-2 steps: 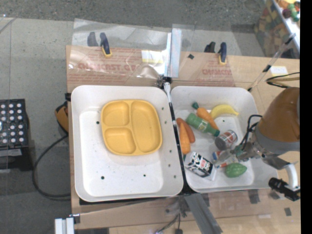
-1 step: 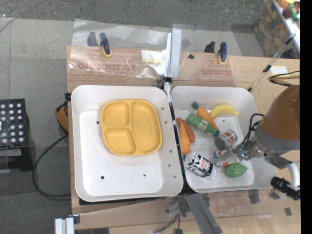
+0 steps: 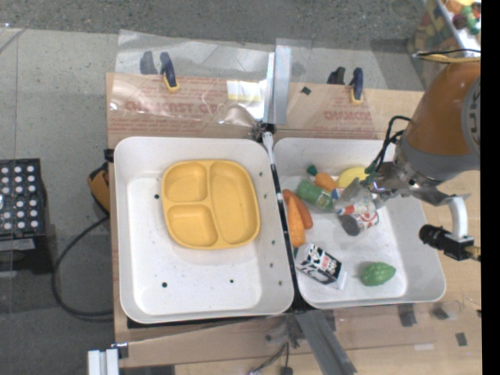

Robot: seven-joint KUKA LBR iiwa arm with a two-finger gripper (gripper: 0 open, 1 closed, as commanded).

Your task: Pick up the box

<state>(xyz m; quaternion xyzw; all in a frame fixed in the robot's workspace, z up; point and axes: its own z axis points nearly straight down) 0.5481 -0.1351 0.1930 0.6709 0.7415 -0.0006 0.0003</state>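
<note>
I see two white bins: the left bin [image 3: 137,287] holds one yellow tray [image 3: 211,203], and the right bin [image 3: 418,283] holds one box [image 3: 321,266] at its lower left. Near it sit one green thing [image 3: 378,273], one orange carrot [image 3: 296,216] and one green bottle [image 3: 316,196]. My pincer [image 3: 361,201] hangs above the middle of the right bin, well apart from the box, and I cannot tell how it stands.
</note>
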